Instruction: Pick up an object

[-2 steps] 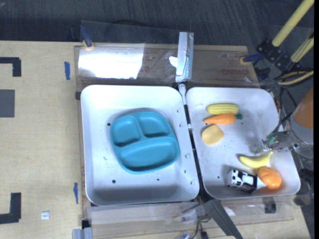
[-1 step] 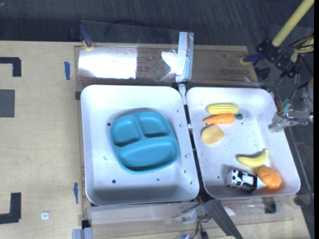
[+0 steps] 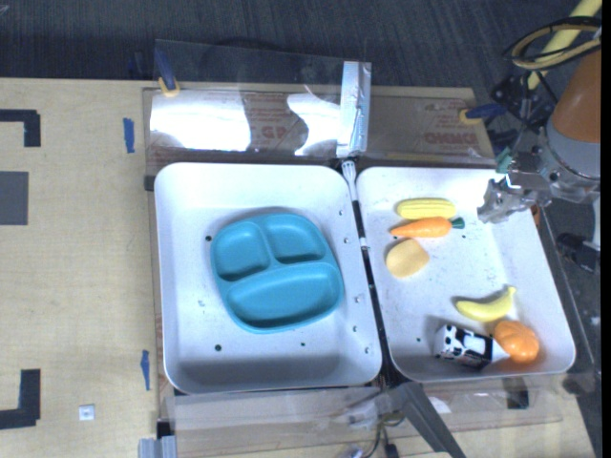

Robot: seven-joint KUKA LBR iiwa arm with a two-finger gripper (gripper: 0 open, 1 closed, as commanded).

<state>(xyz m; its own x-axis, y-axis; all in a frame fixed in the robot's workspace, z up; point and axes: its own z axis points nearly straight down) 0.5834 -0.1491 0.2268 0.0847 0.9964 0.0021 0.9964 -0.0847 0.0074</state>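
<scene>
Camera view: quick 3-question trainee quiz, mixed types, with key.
1. True or false: the blue tray lies in the left bin.
2. What touches the banana in the right bin? A) carrot B) orange fruit C) corn
3. Fill in: the carrot lies just below the ____.

Key: 1 true. 2 B, the orange fruit. 3 corn.

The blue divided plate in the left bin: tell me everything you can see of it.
The blue divided plate is a glossy, plastic-looking turquoise tray with rounded corners and three compartments: two small ones at the far side, one wide one nearer the camera. It lies flat, right side up and slightly rotated, near the middle of the left bin, touching only the bin's floor. All three compartments hold nothing.
</scene>
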